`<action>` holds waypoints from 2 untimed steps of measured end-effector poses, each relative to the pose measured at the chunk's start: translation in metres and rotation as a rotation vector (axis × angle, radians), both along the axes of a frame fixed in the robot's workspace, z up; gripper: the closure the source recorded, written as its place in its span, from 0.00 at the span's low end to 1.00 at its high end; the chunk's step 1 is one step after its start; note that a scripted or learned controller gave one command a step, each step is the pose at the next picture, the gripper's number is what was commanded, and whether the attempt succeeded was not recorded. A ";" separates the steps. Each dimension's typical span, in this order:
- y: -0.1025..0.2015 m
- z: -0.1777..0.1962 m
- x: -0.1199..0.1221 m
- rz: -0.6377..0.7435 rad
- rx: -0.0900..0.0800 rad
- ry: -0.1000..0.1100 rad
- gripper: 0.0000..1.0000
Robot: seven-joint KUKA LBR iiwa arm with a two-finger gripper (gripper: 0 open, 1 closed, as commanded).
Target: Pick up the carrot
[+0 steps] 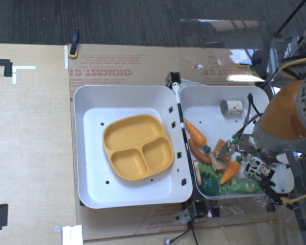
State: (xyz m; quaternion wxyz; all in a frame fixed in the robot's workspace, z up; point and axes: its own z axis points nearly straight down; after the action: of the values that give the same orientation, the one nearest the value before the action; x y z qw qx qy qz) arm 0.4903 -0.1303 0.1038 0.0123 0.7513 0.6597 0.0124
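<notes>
Presently the bench carries two shallow white bins side by side. The left bin contains a yellow divided plate with three compartments, lying near the bin's centre.

The right bin holds the toy food. An orange carrot lies against the left wall at about nine o'clock from the bin's centre, tilted with its tip toward ten o'clock. Just below it rests a reddish sausage, touching or nearly touching the carrot. A second carrot lies at about six o'clock, beside green leafy items along the bin's lower edge. A small pale cylinder lies at twelve o'clock, well apart from the rest.

The arm enters from three o'clock, its orange band over the bin's right side. The gripper is low among the food, between the sausage and the second carrot. Whether it is parted, closed or grasping anything cannot be told.
</notes>
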 end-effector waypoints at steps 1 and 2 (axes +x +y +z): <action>0.001 -0.011 -0.010 0.305 -0.005 0.030 0.00; 0.001 -0.002 -0.008 0.302 -0.007 0.027 1.00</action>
State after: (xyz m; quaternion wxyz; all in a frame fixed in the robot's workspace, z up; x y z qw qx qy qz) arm 0.4824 -0.1297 0.1018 0.0039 0.6438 0.7652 0.0019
